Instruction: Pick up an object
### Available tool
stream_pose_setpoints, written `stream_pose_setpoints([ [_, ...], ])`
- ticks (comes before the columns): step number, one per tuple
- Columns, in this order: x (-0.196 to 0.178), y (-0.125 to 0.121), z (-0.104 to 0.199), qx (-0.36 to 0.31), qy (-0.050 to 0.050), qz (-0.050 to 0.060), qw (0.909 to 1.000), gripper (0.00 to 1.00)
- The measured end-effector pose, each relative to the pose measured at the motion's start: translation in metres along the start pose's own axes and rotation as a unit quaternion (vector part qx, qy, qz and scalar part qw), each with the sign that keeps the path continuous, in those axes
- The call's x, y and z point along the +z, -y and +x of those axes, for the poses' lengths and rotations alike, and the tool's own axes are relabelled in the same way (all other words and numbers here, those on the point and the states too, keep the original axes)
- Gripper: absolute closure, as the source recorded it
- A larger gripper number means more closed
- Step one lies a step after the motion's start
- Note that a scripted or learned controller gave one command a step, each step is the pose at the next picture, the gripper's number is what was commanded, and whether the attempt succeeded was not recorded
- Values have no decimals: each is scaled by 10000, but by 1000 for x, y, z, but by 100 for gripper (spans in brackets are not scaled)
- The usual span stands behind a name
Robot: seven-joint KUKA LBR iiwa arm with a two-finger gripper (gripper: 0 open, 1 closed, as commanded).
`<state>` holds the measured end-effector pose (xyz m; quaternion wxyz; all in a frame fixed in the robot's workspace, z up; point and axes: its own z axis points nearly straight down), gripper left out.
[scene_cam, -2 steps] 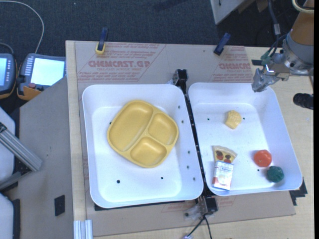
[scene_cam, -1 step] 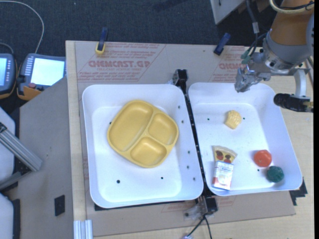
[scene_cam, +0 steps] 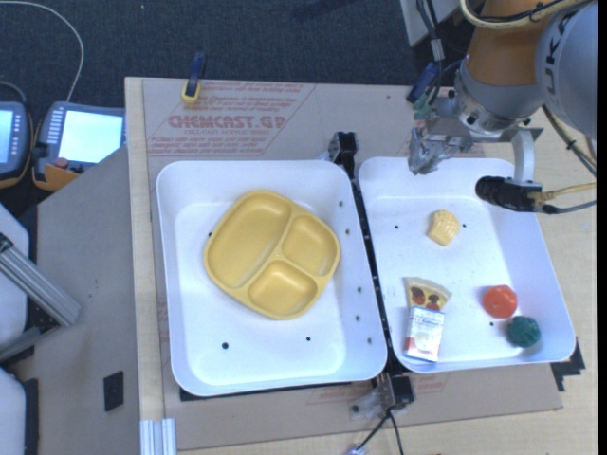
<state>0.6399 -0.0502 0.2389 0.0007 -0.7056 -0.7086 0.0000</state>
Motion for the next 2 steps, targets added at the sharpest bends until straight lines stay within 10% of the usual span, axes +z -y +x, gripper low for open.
stream_pose_setpoints([
  [2, 14, 8, 110, -2, 3, -5, 10000, 100],
])
